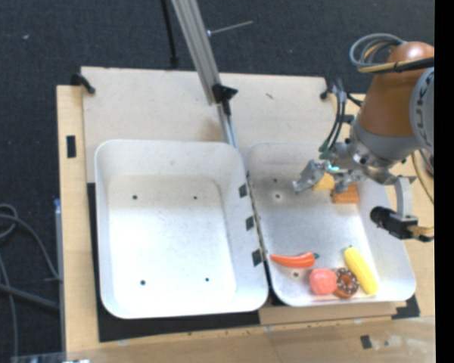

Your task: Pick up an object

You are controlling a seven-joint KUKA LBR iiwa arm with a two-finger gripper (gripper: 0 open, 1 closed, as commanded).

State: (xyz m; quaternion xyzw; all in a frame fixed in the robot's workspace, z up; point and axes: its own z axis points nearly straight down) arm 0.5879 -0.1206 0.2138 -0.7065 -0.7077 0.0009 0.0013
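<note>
1. White plastic makes up the shallow left bin point(174, 229), whose floor shows faint speckling and a few small dark dots.
2. Pale wooden surface point(151, 104) carries both bins, with dark carpet around it and loose cables at the far left.
3. Silver aluminium post point(198, 44) slants down from the top of the view to a black clamp between the two bins.
4. Shallow white right bin point(303, 218) sits just beside the left one, their rims touching along the middle.
5. Orange-red chili-shaped toy with a green stem point(293, 260) lies near the front of the right bin, close to its left wall.
6. Pink round toy fruit point(323, 281) rests at the front edge, touching a small dark red patterned object point(346, 283) to its right.
7. Yellow corn-shaped toy point(360, 270) lies at a slant just beside that dark red piece, near the bin's front right corner.
8. Grey two-finger gripper point(312, 177) hangs over the back half of the right bin, pointing left; whether the fingers are released or clenched cannot be told.
9. Small yellow object point(327, 180) and an orange block point(346, 194) show right beside the gripper; contact cannot be judged.
10. Orange-banded grey arm point(393, 112) enters from the right.
</note>
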